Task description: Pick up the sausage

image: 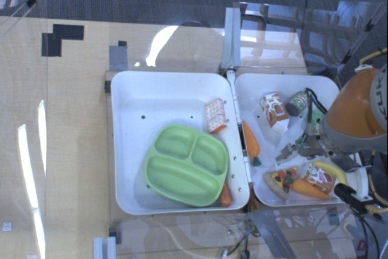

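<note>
The gripper (298, 147) hangs low in the right bin (327, 87), probably to reach the toy pile just below it. I cannot tell how far it is open, and nothing shows in its grasp. The sausage (309, 189) seems to be the orange-brown piece just below the gripper, wedged between a pizza slice (277, 180) and a banana (330, 168). A carrot (250, 140) lies to its left. A similar stub (225, 195), far left of it, is half hidden by the plate (185, 165), so which 1 is the sausage stays uncertain.
</note>
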Robot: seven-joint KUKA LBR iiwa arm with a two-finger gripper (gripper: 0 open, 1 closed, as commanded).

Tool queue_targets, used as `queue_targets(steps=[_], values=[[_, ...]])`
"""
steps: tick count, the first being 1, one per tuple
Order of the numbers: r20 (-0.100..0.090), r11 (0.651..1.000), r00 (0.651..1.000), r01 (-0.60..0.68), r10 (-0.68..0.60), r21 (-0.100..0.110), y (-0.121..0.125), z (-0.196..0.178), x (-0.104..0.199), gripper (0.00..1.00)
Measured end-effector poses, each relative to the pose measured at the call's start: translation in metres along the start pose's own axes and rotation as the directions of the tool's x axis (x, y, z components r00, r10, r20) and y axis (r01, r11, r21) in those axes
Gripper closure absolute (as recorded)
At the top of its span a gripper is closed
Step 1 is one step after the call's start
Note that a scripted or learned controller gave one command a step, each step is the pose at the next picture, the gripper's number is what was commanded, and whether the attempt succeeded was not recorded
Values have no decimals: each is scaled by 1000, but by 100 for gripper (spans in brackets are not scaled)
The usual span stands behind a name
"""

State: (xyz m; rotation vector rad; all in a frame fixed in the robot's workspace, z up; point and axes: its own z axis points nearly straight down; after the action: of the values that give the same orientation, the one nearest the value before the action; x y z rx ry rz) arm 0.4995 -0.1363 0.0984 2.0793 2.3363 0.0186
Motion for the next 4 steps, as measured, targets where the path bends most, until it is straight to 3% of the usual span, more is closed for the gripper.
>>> queue_targets(steps=[1,2,3,4], values=[[-3,1000,1000,28,-28,5,-3,10,-7,0],[-1,999,999,48,-48,8,23,11,-14,0],[2,992,992,125,-125,1,-7,10,-8,0],[3,992,992,128,-128,-4,-4,0,-9,100]])
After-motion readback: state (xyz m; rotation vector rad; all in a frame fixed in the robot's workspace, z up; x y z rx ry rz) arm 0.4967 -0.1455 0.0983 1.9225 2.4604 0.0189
